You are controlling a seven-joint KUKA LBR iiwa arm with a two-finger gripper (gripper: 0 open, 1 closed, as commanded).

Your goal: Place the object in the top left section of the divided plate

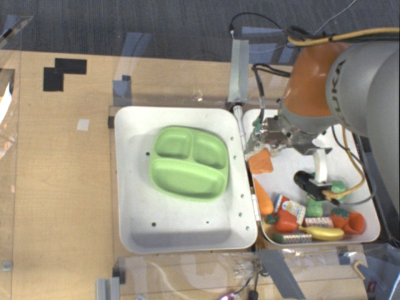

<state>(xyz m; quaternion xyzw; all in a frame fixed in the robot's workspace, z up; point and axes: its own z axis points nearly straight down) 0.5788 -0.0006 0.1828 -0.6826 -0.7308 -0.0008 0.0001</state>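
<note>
just above the orange wedge hangs the pincer

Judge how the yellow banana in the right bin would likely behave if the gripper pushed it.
The banana looks like smooth moulded plastic, so probably stiff, light and somewhat slippery. Its curved, rounded shape suggests it could pivot or roll rather than slide straight. It lies against crowded toys near the right bin's front edge, so neighbours would likely shift.

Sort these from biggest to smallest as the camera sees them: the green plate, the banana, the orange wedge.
1. green plate, by far the largest.
2. banana, long and thin.
3. orange wedge, though close to the banana overall, so that order is unsure.
</note>
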